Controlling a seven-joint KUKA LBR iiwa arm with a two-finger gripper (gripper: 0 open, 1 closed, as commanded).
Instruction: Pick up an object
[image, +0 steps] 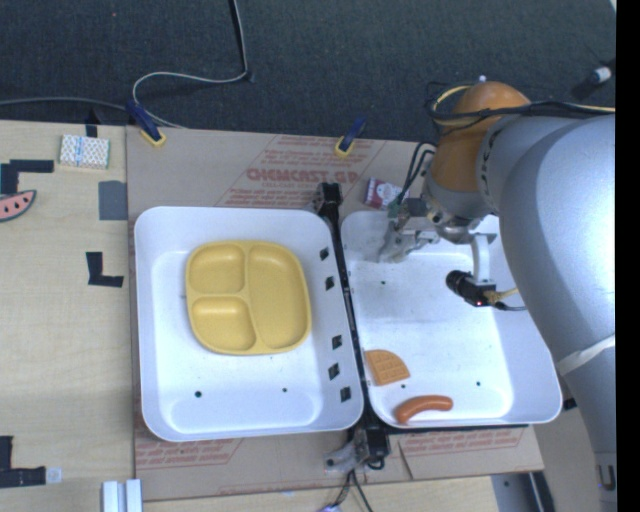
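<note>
From above, the big grey arm (560, 210) covers the right side, and its far end runs off the picture. It hides the top right corner of the right bin (450, 310). The gripper (402, 240) hangs over the top left part of that bin. It is small and blurry there, so it is not clear how it is set or if it has anything.

The right bin is white, smooth and shallow. Near its front edge lies a sausage (424, 407), orange and long with round ends. Just up and left of it sits a flat tan piece (386, 367), shaped like a slice of bread. Both are well apart from the gripper.

The left bin (160, 330) is white too. A yellow tray (247, 296) lies in it, with soft round corners and three dips. Brown cardboard (200, 170) lies under both bins.
</note>
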